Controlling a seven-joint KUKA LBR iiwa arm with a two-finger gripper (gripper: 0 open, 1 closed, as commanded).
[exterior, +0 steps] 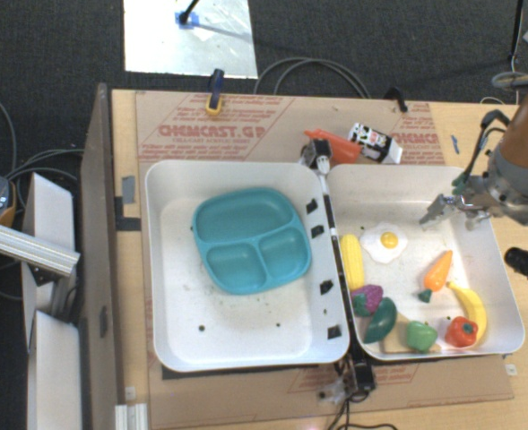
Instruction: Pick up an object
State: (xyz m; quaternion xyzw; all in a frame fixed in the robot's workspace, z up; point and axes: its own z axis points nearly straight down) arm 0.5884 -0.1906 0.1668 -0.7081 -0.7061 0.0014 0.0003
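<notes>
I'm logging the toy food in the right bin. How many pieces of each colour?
Yellow: 2, corn, banana
Orange: 1, carrot
Red: 1, tomato
Green: 2, pepper, dark one
Purple: 1, grapes
White: 1, egg
Total: 8

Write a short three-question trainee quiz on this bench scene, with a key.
1. True or false: the teal divided plate lies in the left bin.
2. Which item lies nearest the gripper? A) fried egg B) banana C) tomato
3. Fill in: the corn cob lies along the right bin's ____ wall.

Key: 1 true; 2 A; 3 left.
</notes>
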